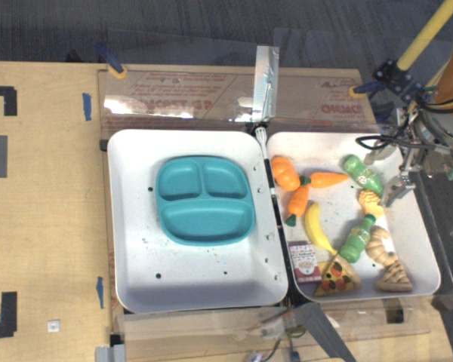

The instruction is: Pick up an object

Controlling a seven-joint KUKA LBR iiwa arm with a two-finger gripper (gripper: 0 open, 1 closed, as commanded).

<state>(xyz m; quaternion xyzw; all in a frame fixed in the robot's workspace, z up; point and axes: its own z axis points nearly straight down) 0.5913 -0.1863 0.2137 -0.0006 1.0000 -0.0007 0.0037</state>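
Near rim of right bin (430, 277) is crowding up: pizza slice (338, 276), croissant (383, 249), banana (318, 228). Centre floor is sitting open. Gripper (399, 183) is hovering by far-right wall; finger opening unclear, nothing visibly held.

The grey arm (445, 89) is cut off by the right edge. Its pincer (399, 179), over the right white bin's (426, 247) far right corner, is tangled among cables; finger state cannot be told. The yellow pole (434, 23) leaves the frame at the far right. The small printed packet's (304, 261) label is too small to read.
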